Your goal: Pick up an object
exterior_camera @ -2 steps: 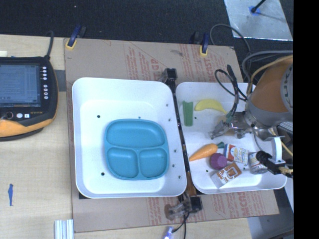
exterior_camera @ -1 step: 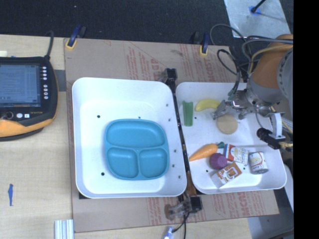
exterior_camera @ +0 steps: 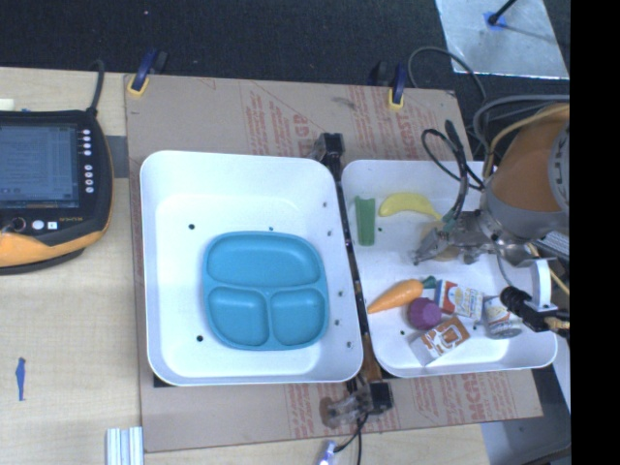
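Arm [exterior_camera: 528, 177] enters from the right edge, grey body with orange band above the wrist, bulk sitting at mid-height of the scene. Wrist angled down and leftward. End effector [exterior_camera: 433, 247] low, left of the wrist, metallic fingers pointing left and slightly toward the near side. Finger spacing too blurred to judge. Dark cables loop off the far side of the wrist.
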